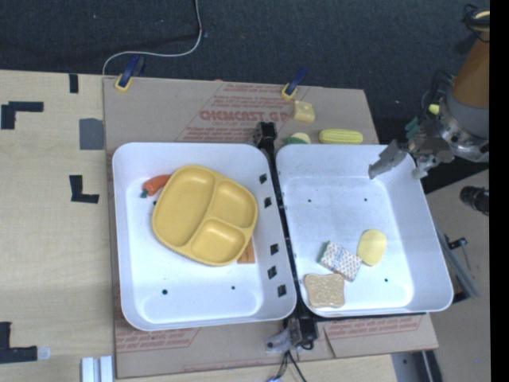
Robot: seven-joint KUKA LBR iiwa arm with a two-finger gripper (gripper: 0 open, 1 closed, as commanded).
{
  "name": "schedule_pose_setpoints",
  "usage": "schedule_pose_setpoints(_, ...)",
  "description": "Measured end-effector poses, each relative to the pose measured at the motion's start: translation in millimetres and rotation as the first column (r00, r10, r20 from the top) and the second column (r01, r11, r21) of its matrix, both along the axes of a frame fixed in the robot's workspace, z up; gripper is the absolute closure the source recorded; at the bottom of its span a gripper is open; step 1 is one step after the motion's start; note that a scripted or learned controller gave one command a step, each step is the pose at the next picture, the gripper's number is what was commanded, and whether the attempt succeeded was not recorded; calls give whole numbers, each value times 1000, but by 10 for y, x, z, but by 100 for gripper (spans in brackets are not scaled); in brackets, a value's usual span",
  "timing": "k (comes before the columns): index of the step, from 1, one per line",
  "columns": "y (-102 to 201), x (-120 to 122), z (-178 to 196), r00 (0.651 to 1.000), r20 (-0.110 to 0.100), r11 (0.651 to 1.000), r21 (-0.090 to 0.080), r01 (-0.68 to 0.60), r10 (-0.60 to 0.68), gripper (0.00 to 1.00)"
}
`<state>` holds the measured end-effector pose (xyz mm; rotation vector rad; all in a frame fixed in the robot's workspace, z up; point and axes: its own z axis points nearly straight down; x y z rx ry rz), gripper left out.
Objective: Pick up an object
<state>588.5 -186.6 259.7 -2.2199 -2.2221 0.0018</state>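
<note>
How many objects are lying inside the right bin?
3, all near its front: a yellow lemon-like piece, a patterned packet beside it, and a toast slice at the front edge.

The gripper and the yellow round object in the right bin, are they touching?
Apart. The camera view shows bare white floor between the gripper at the bin's upper right and the yellow round object below.

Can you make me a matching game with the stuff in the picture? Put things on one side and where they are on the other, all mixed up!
Things:
1. yellow divided plate
2. toast slice
3. corn cob
4. gripper

Places:
A. on the cardboard behind the bins
B. in the left bin
C. over the far right corner of the right bin
D. at the near edge of the right bin

Pairs: 1-B, 2-D, 3-A, 4-C
</note>
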Motion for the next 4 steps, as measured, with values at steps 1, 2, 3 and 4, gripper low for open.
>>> schedule_pose_setpoints(1,-399,-482,-659,1000,-8,1000,0,6,-6,0)
schedule_pose_setpoints(2,-123,-616,-1789,1000,4,1000,-3,1,-1,0)
schedule_pose_setpoints(3,-135,-593,-1623,1000,7,1000,-2,0,0,100)
schedule_pose_setpoints(4,708,-671,-1270,1000,2,1000,5,-8,8,100)
